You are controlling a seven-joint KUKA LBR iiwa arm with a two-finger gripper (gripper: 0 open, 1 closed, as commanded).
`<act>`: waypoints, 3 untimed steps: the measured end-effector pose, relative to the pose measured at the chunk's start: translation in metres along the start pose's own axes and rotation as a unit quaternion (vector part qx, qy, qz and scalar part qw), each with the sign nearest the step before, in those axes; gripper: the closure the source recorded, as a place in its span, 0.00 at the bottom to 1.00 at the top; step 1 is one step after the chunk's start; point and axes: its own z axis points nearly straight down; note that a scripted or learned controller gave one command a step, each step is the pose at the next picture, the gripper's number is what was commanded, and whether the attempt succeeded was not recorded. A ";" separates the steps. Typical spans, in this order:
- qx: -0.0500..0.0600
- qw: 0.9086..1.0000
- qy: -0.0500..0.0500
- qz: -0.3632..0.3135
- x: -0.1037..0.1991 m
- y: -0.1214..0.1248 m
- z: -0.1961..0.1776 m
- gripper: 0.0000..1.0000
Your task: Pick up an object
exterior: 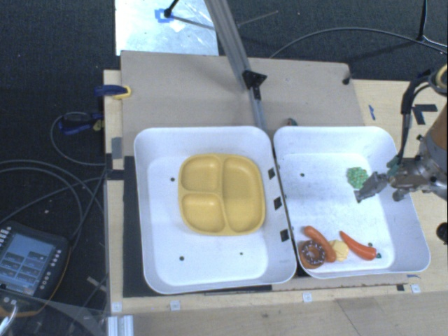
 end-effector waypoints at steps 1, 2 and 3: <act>0.000 1.000 0.000 0.001 0.000 0.000 0.000 0.00; 0.002 1.000 0.000 0.002 0.002 -0.005 0.043 0.00; 0.004 1.000 0.001 0.002 0.002 -0.005 0.106 0.00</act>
